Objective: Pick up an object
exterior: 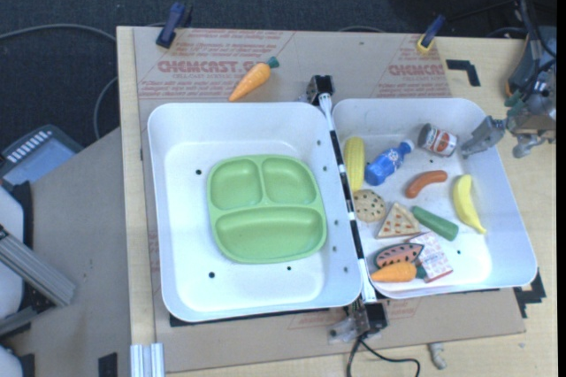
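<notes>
While the grey two-finger gripper (497,136) sits at the far right rim of the right-hand shallow white bin (513,234), nothing lies between its fingers; whether they are spread or closed I cannot tell. Closest to it is a small red-and-white can (438,140), lying just left of it; a yellow plastic banana (466,201) and a brown toy sausage (427,182) lie nearer in the same bin. By my judgement the reach is the step in hand: next comes centring over one toy, probably the can, and descending.
</notes>
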Action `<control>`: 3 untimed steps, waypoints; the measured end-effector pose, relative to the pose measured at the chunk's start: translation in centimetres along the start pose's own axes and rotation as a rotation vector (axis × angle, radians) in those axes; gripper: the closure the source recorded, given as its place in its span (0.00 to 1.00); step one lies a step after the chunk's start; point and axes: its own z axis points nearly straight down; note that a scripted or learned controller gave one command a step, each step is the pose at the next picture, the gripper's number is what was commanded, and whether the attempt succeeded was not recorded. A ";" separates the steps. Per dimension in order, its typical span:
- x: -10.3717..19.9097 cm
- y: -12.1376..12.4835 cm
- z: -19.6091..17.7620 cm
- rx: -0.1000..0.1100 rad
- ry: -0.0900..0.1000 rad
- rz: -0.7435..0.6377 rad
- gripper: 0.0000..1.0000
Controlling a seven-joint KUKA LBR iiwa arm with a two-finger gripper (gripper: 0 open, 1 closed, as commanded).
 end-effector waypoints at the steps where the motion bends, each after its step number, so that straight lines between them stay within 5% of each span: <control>1: -1.8 0.2 15.8 0.003 0.001 0.001 0.00; 2: -1.9 0.4 14.7 -0.002 -0.001 0.000 1.00; 3: -1.9 0.4 14.7 -0.002 -0.001 0.000 0.00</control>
